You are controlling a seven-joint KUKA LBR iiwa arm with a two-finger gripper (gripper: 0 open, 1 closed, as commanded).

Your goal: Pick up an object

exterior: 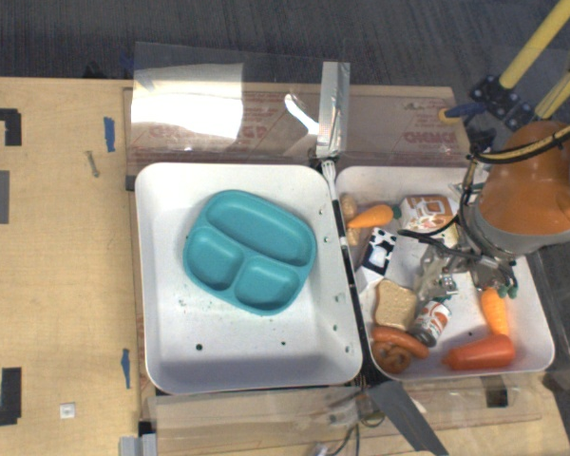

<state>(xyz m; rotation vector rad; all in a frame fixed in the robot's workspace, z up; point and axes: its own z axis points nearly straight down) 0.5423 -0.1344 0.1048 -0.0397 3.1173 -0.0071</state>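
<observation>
My gripper [444, 279] hangs low in the right bin [541, 340], under the orange wrist band. It is over the bin's middle, just above a small can [433, 322] lying tilted on the floor. A slice of bread [394, 304] lies to the gripper's left and an orange carrot [495, 313] to its right. A red-orange pepper [478, 352] and a brown sausage-like piece [396, 348] rest along the front wall. At the back are another carrot [370, 218], a white carton [426, 213] and a black-and-white packet [380, 249].
The left bin [161, 350] holds a teal divided plate [250, 251]. A clear plastic sheet and a metal upright [332, 107] stand behind the bins. Yellow poles [541, 31] cross the top right. The wooden bench [47, 255] extends to the left.
</observation>
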